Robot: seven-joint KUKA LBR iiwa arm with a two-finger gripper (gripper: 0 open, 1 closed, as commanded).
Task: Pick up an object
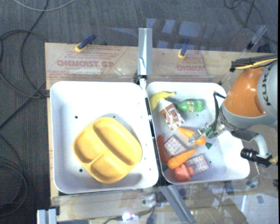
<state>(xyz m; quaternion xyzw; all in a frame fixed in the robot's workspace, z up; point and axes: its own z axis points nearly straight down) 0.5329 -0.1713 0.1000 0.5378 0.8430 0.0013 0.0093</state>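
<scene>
The right bin (233, 164) holds several toy foods: a yellow banana (161, 97), a green bottle (190, 106), a small white and orange carton (171, 117), a large carrot (181, 158), two waffle-like squares (174, 146) and a red piece (182, 172). My gripper (206, 133) hangs low over the middle of this bin, reaching in from the right. Its tip is right at a small orange carrot piece (199, 140), with another small carrot (186, 131) just to the left. The view does not show whether anything is held.
The left bin (65, 106) carries a yellow divided plate (107, 148). A metal post (143, 55) stands behind the seam between the bins. The arm's orange band (245, 97) looms over the right bin's far right corner. Cables lie on the floor at the left.
</scene>
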